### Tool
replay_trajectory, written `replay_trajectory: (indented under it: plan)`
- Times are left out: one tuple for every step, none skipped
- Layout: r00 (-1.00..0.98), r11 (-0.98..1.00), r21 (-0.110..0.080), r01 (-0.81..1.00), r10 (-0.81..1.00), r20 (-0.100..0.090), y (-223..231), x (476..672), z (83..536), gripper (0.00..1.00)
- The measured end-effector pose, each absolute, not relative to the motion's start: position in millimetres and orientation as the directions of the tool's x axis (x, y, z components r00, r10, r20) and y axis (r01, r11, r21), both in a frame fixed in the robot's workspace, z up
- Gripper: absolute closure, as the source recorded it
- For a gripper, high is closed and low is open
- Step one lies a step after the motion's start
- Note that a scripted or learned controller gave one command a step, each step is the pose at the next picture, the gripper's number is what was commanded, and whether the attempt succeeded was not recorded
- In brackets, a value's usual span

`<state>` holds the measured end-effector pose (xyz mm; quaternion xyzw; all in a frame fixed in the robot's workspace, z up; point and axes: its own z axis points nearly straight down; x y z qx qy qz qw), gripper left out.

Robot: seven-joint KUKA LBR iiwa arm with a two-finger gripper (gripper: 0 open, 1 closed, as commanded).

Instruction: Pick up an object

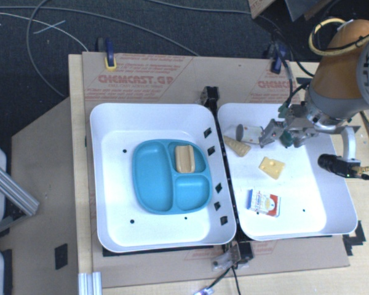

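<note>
My gripper (278, 135) hangs over the back of the right bin (332, 220), reaching in from the right. Nothing can be seen held in it. A yellow cheese-like block (272, 168) lies just below and a little left of it. A tan wedge (237, 146) and a small grey peg (240, 131) lie to its left near the bin's left wall. A small red, white and blue carton (263, 203) rests toward the front of that bin.
The left bin (111, 226) holds a blue divided plate (157, 183) with a tan bread-like piece (184, 158) in its upper right compartment. A black divider (220, 165) runs between the bins. Clamps (111, 59) sit on the bench's back edge.
</note>
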<state>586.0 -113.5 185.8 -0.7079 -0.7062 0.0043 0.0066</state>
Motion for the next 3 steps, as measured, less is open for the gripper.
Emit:
replay_trajectory:
  plan:
    - [0.0, 0.0, -0.001, 1.0, 1.0, 0.001, -113.4, 589.2, 193.4, 0.0]
    - [0.0, 0.0, -0.006, 1.0, 1.0, 0.002, -114.8, 587.6, 151.0, 0.0]
    - [0.0, 0.0, -0.007, 1.0, 1.0, 0.002, -111.1, 589.1, 107.9, 0.0]
